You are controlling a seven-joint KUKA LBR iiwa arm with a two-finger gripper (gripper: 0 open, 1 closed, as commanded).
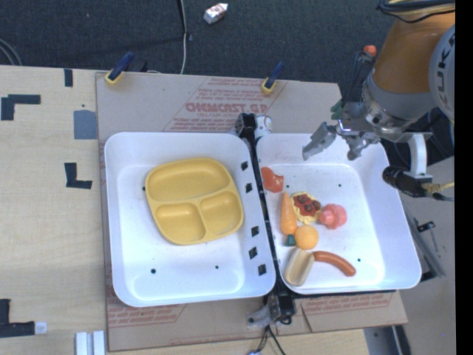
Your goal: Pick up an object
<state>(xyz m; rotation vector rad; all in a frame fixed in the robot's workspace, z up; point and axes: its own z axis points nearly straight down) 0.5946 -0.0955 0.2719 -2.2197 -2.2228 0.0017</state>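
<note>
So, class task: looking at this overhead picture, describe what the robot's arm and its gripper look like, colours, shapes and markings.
The arm is a thick, rounded body, orange on top with a grey section below and dark lettering at the picture's edge. A small orange knob sits beside its dark wrist. The gripper is metallic grey, with two slim fingers. A black, cable-like part curves off beside the white bin.

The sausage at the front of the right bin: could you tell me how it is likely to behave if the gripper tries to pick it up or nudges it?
The sausage looks slim and rounded, so it would probably roll or slip sideways if nudged. It seems small and plastic-looking, so likely light. Its slight curve may make it pivot rather than roll straight. It lies apart from the bin wall, leaving some room around it.
</note>
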